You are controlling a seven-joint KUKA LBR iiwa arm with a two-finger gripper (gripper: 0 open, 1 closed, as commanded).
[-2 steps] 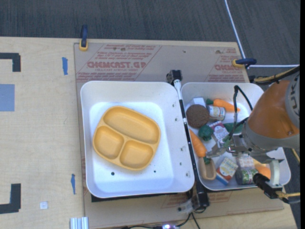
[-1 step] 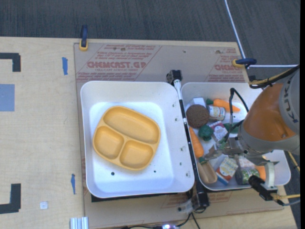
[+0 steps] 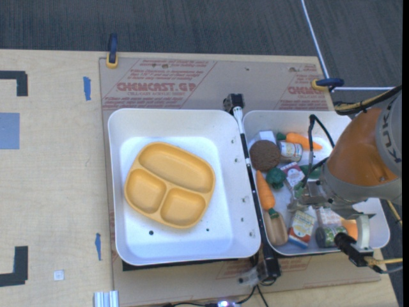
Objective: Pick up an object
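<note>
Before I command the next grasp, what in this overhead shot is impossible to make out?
- Gripper: fingers lost against clutter; open or shut unclear.
- Right white bin: its right half is covered by the grey arm with the orange band.
- Small packets near the bin's front: labels too small to read.

Well to the left of the gripper (image 3: pixel 305 196) sits a white bin (image 3: pixel 121 190), and in it a yellow plate (image 3: pixel 169 184) with three compartments – one long, two smaller – lying flat and tilted a little to the bin's walls. Under the bin lies a cardboard sheet (image 3: pixel 160 85) with red print, reaching beyond the gripper on the far side. A blue-and-yellow clamp (image 3: pixel 112 50) grips the sheet's far left corner; a second clamp (image 3: pixel 326 83) sits just beyond the gripper. Farther left – on the pale wooden bench (image 3: pixel 51 184) – are strips of blue tape (image 3: pixel 87 88) and black corner marks (image 3: pixel 16 82). Dark carpet (image 3: pixel 192 11) runs beyond the bench.
</note>
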